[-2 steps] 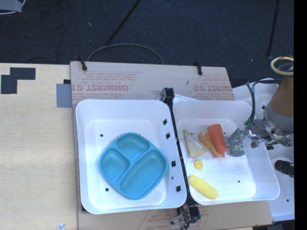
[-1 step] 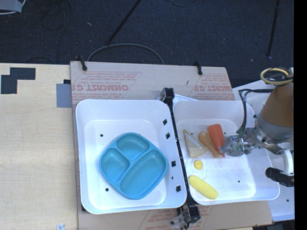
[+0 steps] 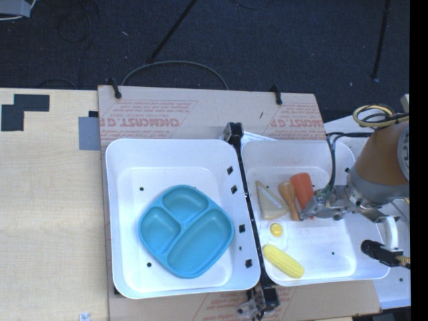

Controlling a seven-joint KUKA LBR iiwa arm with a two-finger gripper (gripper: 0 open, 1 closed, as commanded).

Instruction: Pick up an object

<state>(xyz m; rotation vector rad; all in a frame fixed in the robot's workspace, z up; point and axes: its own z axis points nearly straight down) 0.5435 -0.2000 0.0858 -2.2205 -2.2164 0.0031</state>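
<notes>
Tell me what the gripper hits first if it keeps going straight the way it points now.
Likely the orange stick just left of the gripper, with the red piece beside it; depth is unclear from above.

Tool [image 3: 313, 210] low, arm [image 3: 381, 162] from right

Divided plate [image 3: 186, 230] in left bin [image 3: 127, 166], corn cob [image 3: 283, 260] at right bin's [image 3: 341, 263] front, pincer [image 3: 309, 212] beside the carrot [image 3: 301, 188]

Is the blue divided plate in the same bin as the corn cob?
No, the blue divided plate lies in the left bin; the corn cob is in the right bin.
</notes>
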